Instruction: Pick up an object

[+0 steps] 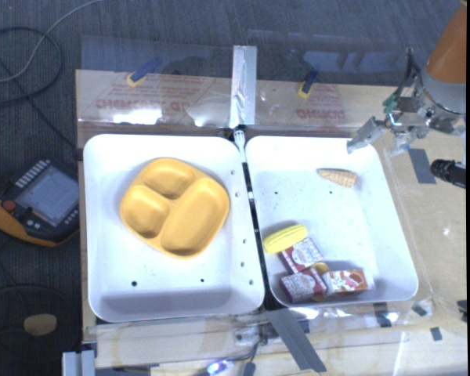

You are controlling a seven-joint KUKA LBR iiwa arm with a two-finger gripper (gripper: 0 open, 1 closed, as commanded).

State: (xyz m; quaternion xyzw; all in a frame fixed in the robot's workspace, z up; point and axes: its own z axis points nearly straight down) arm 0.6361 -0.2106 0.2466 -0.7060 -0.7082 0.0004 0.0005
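Observation:
The right bin (pixel 392 210) holds a small tan cone-shaped piece (pixel 337 178) near its back. A yellow ribbed toy (pixel 286 237) lies at the bin's front, next to two red-and-white packets (pixel 301 254) and an orange-red carton (pixel 347 280). In the left bin (pixel 102 272) sits a yellow three-section plate (pixel 175 206). My gripper (pixel 381 138) hangs above the back right corner of the right bin, up and to the right of the tan piece. It is open with nothing between its fingers (pixel 363 136).
A metal divider strip (pixel 244 84) stands at the back between the bins. Yellow-and-blue clips (pixel 143 71) lie on the board behind them. On the floor at the left sits a pendant controller (pixel 39 202). Cables run across the carpet.

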